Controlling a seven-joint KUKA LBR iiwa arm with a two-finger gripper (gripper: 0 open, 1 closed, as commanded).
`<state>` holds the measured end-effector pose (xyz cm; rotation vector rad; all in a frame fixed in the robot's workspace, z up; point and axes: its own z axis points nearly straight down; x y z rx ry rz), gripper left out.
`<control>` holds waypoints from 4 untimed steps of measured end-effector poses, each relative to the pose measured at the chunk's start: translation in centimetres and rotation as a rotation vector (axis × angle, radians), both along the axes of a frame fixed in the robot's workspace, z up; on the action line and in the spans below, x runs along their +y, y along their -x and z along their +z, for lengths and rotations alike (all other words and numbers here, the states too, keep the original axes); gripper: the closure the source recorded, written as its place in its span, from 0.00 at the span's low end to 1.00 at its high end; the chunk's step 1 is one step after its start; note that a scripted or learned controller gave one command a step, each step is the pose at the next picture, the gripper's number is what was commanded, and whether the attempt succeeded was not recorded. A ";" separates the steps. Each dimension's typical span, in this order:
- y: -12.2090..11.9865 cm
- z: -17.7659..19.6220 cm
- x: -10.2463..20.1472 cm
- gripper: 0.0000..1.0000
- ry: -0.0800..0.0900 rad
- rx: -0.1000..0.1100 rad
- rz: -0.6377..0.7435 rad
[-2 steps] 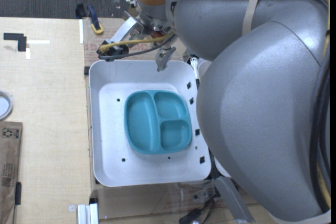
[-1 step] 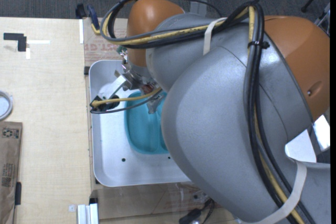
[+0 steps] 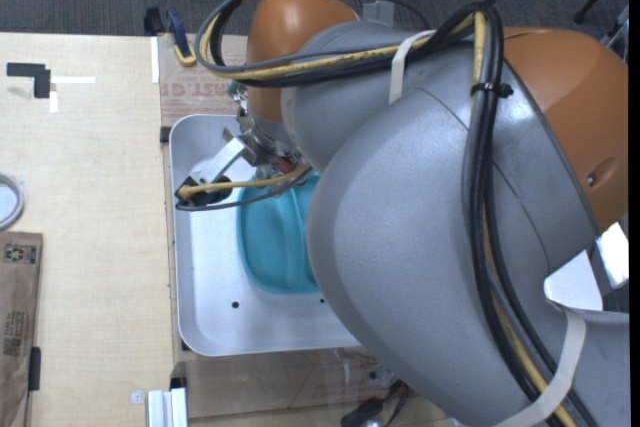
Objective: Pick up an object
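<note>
The bulky grey arm with orange bands (image 3: 450,215) hangs low over the shallow white bin (image 3: 200,315), seemingly in the reach-down step. The turquoise rounded plastic object (image 3: 270,245) lies in the bin, partly under the arm. The end effector (image 3: 250,147) sits just above it; its grip state cannot be told. Next, I judge, comes centring on the object and closing

A robotics lab — big grey arm (image 3: 450,215), cabled, over a white bin (image 3: 205,315) on a plywood bench (image 3: 90,215).
</note>
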<state>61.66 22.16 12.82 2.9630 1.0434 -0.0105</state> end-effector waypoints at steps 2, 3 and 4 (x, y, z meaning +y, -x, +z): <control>-0.5 10.6 0.6 0.00 -0.001 -0.004 0.201; -0.5 -2.6 0.6 0.00 -0.004 -0.003 0.614; -0.3 -2.0 0.9 1.00 -0.007 -0.001 0.617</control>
